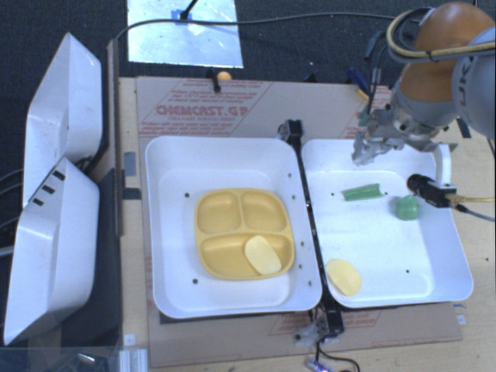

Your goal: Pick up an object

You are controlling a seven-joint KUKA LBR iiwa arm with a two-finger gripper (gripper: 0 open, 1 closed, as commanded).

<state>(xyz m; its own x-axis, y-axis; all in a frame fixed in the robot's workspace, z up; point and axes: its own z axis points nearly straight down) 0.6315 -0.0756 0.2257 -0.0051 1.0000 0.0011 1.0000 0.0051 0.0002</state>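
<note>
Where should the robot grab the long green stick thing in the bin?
Probably across its middle, coming straight down from above. The green stick lies flat and alone on the right bin's floor, long and narrow, so the hand should pinch its thin sides, not its ends.

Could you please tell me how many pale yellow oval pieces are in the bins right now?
2: one oval piece lies on the yellow divided tray in the left bin; the other oval piece lies in the right bin's near-left corner.

Two white bins (232, 157), one yellow tray (213, 211), two yellow pieces (263, 255), two green pieces (362, 193).
</note>
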